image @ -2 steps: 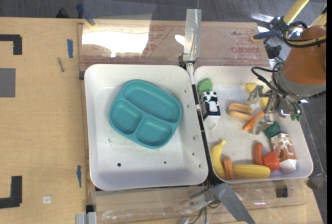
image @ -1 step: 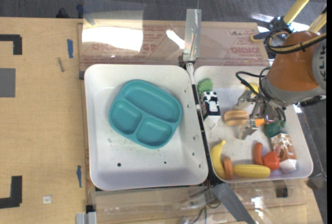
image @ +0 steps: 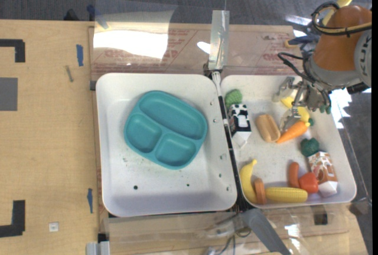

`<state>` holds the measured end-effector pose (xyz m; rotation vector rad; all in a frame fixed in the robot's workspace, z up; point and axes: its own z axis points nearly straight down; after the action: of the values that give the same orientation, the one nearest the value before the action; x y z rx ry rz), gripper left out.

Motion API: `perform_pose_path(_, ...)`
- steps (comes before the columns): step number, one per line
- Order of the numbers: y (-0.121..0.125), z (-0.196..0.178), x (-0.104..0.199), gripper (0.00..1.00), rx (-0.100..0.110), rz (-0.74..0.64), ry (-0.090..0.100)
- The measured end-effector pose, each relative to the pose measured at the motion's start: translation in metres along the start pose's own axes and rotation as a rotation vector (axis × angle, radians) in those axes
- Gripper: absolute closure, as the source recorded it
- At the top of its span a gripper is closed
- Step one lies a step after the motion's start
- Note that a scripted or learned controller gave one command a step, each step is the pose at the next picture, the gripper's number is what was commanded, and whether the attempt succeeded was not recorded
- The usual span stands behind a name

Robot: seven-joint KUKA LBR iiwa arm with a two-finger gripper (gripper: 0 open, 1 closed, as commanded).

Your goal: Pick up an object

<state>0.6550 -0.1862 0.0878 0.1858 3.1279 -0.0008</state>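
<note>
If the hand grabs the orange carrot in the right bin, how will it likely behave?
The carrot looks like a small moulded toy, so probably stiff and light. Its tapered, rounded body may slip between fingers or roll if nudged. It lies close to the hot dog bun, which a push might shove.

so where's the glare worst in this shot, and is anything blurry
Camera view: strongest glare sits on the clear panel behind the left bin; smaller glints on the upright divider. The gripper and the toy food look soft; the teal plate is evenly lit.
</note>
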Motion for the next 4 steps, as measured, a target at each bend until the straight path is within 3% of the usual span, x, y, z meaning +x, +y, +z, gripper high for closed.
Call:
perform_pose_path(1, 0.002, -0.015, -0.004, 1.00, 0.002, -0.004, -0.014)
perform_pose_path(2, 0.002, -0.002, 0.033, 1.00, -0.001, -0.318, -0.001)
perform_pose_path(3, 0.002, -0.001, 0.033, 0.00, 0.000, -0.318, -0.001)
perform_pose_path(4, 0.003, -0.016, 0.029, 1.00, 0.002, -0.317, -0.015)
